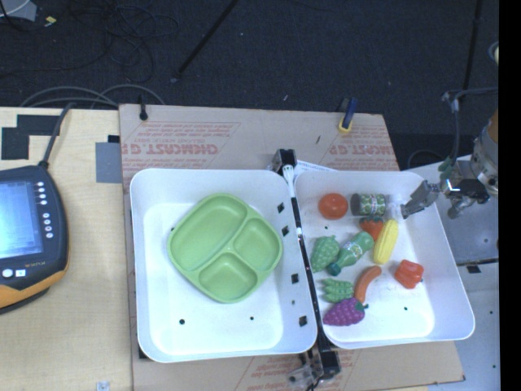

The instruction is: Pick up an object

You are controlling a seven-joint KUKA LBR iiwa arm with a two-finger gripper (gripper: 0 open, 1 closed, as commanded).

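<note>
Left of the hand (434, 195), corn (385, 242) lies ungrasped; fingers seen apart; approach underway, descent judged next.

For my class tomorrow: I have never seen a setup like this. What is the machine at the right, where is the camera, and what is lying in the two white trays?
The picture comes from one fixed camera above the bench, looking down at a slant. At the right edge is the end of a robot arm; its gripper, a two-finger claw, hovers over the upper right rim of the right bin. Nothing shows between its fingers.

The left bin holds a green divided plate. The right bin holds toy food: a red tomato, a small dark can, a yellow corn cob, a green bottle, a green leafy vegetable, an orange sausage, a red pepper and purple grapes.

At the far left lies the arm's handheld control tablet.
</note>
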